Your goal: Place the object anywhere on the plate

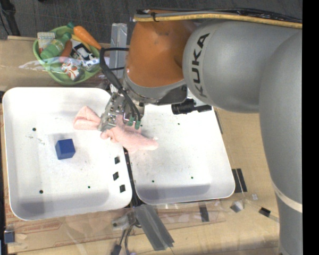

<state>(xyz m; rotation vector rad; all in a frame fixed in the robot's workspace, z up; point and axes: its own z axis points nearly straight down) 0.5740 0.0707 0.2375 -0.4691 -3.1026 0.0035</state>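
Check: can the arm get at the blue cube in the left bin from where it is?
Probably yes. The blue cube sits alone on the left bin floor, nothing over or against it. The gripper hangs above the pink object to its right, with open floor between.

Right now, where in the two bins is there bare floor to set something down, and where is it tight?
Left bin: bare floor left of and in front of the blue cube. Right bin: bare across its middle and near wall. Crowded where the bins meet: the pink object drapes across both rims under the gripper. The green bowl is full.
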